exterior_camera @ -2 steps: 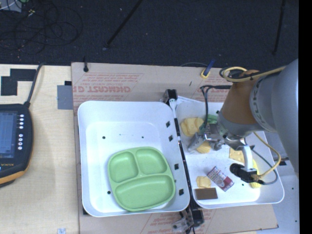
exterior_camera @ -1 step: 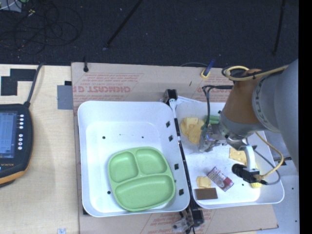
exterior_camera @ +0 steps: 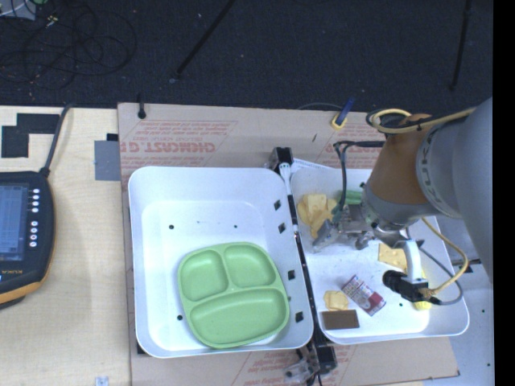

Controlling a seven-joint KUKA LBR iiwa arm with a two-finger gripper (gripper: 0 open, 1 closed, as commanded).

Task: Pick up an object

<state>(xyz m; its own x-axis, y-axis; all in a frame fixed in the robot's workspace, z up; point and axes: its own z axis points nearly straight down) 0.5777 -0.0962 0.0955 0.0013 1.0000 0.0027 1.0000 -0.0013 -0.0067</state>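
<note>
In the right bin's (exterior_camera: 438,318) far corner, against the wall it shares with the other bin, lies a yellow wedge (exterior_camera: 315,210), the loose thing closest to the robot's working end. The jaws are lowered into the bin just beside the wedge's near edge; from this slant I cannot tell whether they are wide or narrow, nor whether they touch the wedge, and nothing can be seen held between them. Above them rises the grey arm (exterior_camera: 455,167) with its orange band (exterior_camera: 398,171), reaching in over the bin's outer side. A second yellow piece (exterior_camera: 392,256) lies near the middle of the bin toward that outer side, partly under the wrist. Toward the near edge sits a small red-and-silver packet (exterior_camera: 364,293), tilted, with a small yellow chunk (exterior_camera: 335,300) just beside it and a brown block (exterior_camera: 339,319) against the near wall below the chunk. The left bin (exterior_camera: 161,215) holds a green divided plate (exterior_camera: 233,294) in its near half, close to the shared wall. Both bins rest on a cardboard sheet (exterior_camera: 201,135) with red print, laid on the bench (exterior_camera: 80,296). A handheld control pendant (exterior_camera: 20,232) lies at the bench's left edge, well apart from the bins.
</note>
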